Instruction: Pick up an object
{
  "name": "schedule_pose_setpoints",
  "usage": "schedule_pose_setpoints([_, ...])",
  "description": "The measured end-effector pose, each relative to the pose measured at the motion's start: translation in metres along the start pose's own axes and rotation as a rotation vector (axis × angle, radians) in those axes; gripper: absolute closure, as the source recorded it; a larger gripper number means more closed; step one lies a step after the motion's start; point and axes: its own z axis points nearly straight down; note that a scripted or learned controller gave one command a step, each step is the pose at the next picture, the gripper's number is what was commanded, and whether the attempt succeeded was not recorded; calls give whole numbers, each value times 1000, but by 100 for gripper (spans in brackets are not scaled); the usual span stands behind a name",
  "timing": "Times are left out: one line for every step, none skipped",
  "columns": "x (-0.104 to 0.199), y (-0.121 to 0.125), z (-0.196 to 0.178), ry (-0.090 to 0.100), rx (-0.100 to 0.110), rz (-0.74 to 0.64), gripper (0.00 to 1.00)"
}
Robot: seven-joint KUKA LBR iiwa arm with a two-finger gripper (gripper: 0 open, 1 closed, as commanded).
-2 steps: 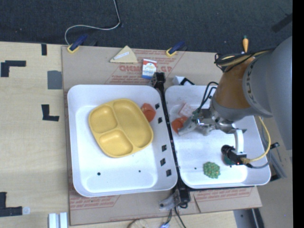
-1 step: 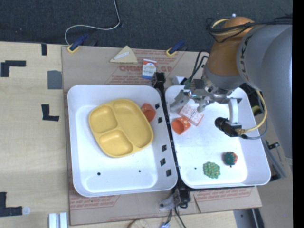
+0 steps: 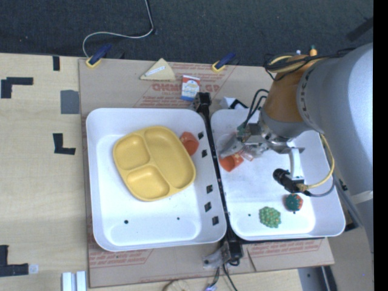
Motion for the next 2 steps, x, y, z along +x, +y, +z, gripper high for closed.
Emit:
schedule_pose_setpoints([-10,24,1,2,2,-1,0])
schedule_pose_setpoints([-14,-67,4,1,9,1,0])
